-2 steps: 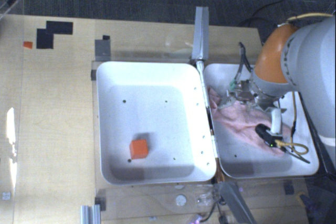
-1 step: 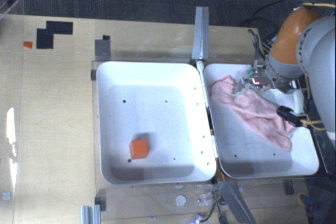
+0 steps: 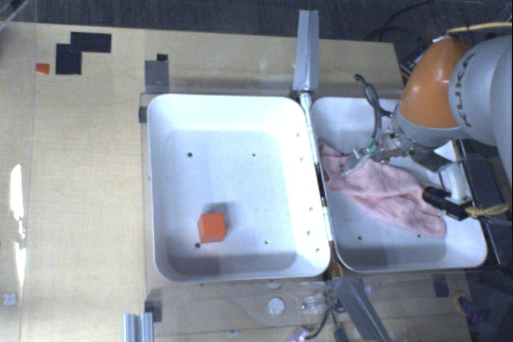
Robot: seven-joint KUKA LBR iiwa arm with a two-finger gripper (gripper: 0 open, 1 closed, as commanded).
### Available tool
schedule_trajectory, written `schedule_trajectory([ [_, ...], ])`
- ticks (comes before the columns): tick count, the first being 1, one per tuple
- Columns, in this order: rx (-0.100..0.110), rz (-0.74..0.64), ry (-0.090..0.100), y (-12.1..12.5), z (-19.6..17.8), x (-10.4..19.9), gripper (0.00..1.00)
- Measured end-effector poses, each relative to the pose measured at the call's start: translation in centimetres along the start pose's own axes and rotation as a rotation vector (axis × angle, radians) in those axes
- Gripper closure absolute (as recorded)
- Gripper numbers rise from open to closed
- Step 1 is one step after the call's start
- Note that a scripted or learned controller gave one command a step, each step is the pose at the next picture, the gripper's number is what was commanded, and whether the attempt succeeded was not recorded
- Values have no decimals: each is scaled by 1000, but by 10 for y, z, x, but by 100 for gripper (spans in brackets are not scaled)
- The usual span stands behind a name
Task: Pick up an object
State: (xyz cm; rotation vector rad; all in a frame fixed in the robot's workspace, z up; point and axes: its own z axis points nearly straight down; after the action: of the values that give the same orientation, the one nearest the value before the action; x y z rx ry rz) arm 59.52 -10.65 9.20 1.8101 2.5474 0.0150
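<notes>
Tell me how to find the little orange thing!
Look at the two white bins side by side and pick the left bin, the one away from the arm. Near its front left corner sits a small orange block, alone on the white floor. The right bin's pink cloth is soft and crumpled; the block is boxy.

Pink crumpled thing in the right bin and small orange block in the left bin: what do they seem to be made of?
The pink crumpled cloth looks like soft matte fabric: it lies limp in irregular folds. The small orange block looks rigid, with straight edges and a flat, dull face; foam, wood or plastic cannot be told apart. Both shallow white bins look like smooth moulded plastic, faintly glossy.
</notes>
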Motion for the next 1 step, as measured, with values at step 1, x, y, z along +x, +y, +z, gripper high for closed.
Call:
schedule_trajectory([
  [1, -1, -91, -1, -40, -1, -9, 0],
])
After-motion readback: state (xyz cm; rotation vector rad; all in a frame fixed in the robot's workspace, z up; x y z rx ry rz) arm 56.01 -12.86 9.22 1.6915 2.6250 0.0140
